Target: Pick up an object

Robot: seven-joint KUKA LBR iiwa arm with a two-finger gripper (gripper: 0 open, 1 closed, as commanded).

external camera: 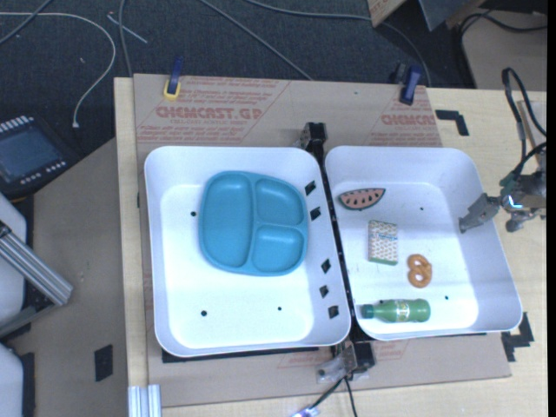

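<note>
Writing: red print on the cardboard sheet (217,102) behind the bins, reading roughly "CHEMCAST GP", repeated partly at the sheet's right end; not sharp enough to be sure of the letters.
Landmark: black divider (323,224) between the two bins.
Left bin (165,233): white, left of the divider; holds a blue sectioned plate (254,222) with three compartments, lying flat, just left of the divider.
Right bin (486,268): white, right of the divider; holds four small things.
Watermelon slice (360,199): just right of the divider, toward the far wall.
Patterned packet (382,241): right of the divider, near the bin's middle; print too small to read.
Pretzel (420,270): just right of the packet, a little nearer.
Green bottle (396,311): on its side along the near wall, right of the divider; label unreadable.
Pincer (499,208): well right of the divider, over the right bin's right rim; nothing between its fingers; open or closed cannot tell.
Surface (87,259): pale wood under the bins.
</note>
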